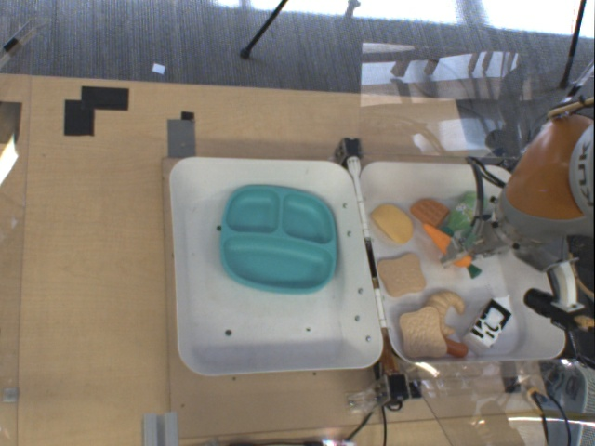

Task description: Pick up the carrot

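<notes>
No readable writing; black-white patterned card (pixel 490 322) in right white bin (pixel 535 347). Orange toy carrot (pixel 439 239) there, beside yellow wedge (pixel 393 223), tan bread slice (pixel 402 274). Gripper (pixel 469 246) over carrot tip; grip state unclear.

From my seat the bench (pixel 93 277) looks like pale, matt wood. Both bins, the left bin (pixel 195 323) and the right bin (pixel 535 337), read as smooth white plastic with a soft sheen. The teal divided plate (pixel 277 238) looks like smooth, slightly glossy plastic. The carrot (pixel 437 238) seems moulded plastic, and the bread slice (pixel 402 274) has a rougher, speckled face.
</notes>
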You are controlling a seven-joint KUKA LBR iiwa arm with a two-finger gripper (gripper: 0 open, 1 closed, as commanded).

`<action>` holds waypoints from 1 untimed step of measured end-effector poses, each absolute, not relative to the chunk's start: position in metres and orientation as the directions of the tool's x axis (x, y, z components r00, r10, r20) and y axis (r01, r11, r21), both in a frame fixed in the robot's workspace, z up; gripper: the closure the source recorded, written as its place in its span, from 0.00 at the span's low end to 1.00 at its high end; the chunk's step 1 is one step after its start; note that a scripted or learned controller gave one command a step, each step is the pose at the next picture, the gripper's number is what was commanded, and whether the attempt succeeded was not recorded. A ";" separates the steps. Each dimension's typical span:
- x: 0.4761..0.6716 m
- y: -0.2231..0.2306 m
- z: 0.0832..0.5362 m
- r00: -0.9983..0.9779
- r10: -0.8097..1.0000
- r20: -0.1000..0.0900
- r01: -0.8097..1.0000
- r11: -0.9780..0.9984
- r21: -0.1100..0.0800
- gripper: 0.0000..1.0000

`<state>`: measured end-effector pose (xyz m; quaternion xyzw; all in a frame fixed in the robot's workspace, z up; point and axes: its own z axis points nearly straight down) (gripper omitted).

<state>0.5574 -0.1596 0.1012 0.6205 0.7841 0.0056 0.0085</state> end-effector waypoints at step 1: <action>0.568 -0.072 0.191 -0.335 0.942 -0.004 0.942 0.335 0.019 1.00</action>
